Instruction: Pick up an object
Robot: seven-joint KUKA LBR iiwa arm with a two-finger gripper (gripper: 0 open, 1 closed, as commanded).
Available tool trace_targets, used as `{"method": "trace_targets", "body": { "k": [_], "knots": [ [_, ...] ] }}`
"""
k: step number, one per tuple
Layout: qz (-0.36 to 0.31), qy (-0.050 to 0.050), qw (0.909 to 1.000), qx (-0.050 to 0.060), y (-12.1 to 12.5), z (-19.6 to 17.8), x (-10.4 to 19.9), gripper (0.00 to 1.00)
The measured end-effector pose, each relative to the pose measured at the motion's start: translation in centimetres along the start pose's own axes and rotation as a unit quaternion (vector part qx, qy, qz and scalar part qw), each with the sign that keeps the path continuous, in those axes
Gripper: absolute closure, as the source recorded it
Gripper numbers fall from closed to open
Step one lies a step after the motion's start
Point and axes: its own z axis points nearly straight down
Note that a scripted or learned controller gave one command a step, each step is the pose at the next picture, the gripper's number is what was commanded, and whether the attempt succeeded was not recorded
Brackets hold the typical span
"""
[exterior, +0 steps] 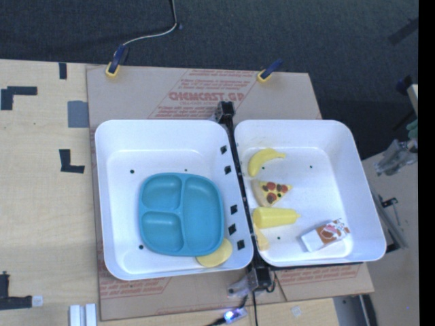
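Dark carpeted floor fills the upper part of the frame, crossed by a thin cable that runs down to the upper left clamp. Below it lies a pale wooden bench top with black tape marks, and on it a brown cardboard sheet with red print, held at its upper edge by two yellow-and-blue clamps. Two shallow white bins sit side by side on the sheet, touching along a central seam set with small black clips. The left bin holds a blue divided plate lying flat in its lower half; a yellow round piece shows from under the plate's lower right edge. The right bin holds the other candidate objects, all grouped towards its left and lower parts: a toy banana near the seam at the upper left, a toy pizza slice just below it, a yellow wedge below that, and a white-and-red packet at the lower right, apart from the wedge. Each object rests on the bin floor. A grey metal fixture at the right edge of the frame is too blurred to identify.
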Motion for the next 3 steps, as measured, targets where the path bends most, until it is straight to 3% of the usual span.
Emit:
{"method": "trace_targets", "body": {
  "k": [1,2,3],
  "knots": [
    [-0.005,-0.003,0.9999,-0.013,4.3,-13.3,2.8,1.0],
    [0.0,0.001,1.0,0.002,-0.1,1.6,-1.3,1.0],
    [-0.006,-0.004,0.9999,-0.014,8.3,-12.8,0.4,1.0]
  ]
}}
